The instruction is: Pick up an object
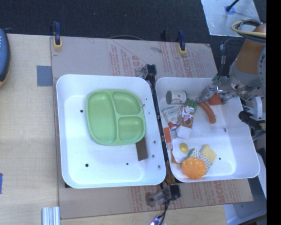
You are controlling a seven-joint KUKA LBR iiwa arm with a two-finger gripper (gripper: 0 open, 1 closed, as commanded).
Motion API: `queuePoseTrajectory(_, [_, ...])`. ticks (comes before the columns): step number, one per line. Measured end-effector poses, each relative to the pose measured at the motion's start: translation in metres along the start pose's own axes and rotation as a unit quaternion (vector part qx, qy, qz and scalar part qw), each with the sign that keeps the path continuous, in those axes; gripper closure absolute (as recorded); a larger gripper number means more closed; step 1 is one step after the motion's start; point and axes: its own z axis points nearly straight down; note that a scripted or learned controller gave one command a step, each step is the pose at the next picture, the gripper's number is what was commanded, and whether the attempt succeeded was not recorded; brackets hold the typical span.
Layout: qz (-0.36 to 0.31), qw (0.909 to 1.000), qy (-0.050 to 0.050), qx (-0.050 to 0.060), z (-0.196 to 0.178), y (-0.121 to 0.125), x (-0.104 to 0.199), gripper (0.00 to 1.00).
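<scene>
near the right bin's [243, 125] far right corner, an orange hotdog [208, 110] lies slanted on the floor. gripper [210, 93] sits at its upper end, touching or just above; grip state: cannot tell. a can [176, 97] lies by the far edge, orange toy [194, 168] at the near edge. green plate [116, 117] sits in the left bin [70, 172].

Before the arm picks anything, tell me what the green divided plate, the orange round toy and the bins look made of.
Green divided plate: likely moulded plastic, matte, uniform colour, soft rounded ridges.
Orange round toy: probably plastic play food, slightly glossy; too small to be sure.
Bins: thin white plastic, smooth, rounded rims with faint sheen.
</scene>
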Motion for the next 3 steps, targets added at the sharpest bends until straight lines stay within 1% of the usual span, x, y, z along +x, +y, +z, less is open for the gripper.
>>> queuePoseTrajectory(1, [0.001, 1.0, 0.002, 0.007, 0.002, -0.086, 0.001, 0.0])
queuePoseTrajectory(2, [0.0, 1.0, 0.0, 0.001, 0.0, -0.017, 0.009, 0.0])
queuePoseTrajectory(3, [-0.001, 1.0, 0.001, 0.002, 0.001, 0.004, 0.001, 0.0])
